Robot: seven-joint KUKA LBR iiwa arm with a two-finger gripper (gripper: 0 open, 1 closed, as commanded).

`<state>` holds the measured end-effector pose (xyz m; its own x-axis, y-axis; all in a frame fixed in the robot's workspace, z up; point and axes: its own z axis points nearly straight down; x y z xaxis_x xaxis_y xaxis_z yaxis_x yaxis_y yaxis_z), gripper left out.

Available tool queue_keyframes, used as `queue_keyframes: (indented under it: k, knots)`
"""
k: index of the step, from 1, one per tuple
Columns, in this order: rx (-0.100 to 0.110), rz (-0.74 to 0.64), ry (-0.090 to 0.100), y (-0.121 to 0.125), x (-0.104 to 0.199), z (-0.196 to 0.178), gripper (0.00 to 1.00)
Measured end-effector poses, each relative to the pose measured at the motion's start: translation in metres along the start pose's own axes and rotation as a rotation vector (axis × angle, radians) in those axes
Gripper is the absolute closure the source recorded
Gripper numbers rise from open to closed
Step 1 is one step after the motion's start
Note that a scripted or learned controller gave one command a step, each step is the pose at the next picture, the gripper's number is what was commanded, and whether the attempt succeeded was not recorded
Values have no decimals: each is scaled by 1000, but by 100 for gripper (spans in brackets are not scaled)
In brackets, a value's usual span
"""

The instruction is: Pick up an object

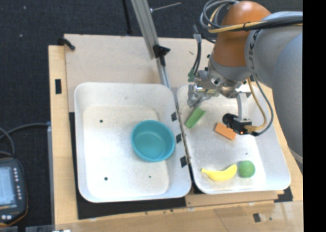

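Green block [194,118] under gripper [195,100]; orange block [224,131] near.

A pale wooden bench [109,55] is sitting over dark carpet, carrying two shallow white bins side by side. The left bin [91,109] is lying toward the bench's left half, and the right bin [265,175] is resting just beside it, their inner rims touching along a dark seam. A dark mat [127,206] is showing under the bins' near edges. A slanted metal rail [145,22] is reaching down to the bench behind the bins.
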<state>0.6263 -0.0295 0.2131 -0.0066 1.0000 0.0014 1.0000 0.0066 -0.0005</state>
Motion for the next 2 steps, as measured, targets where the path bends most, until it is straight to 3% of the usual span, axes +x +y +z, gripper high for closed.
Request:
queue_keyframes:
  k: [2]
  knots:
    - [-2,-1,1,-13,102,-13,100]
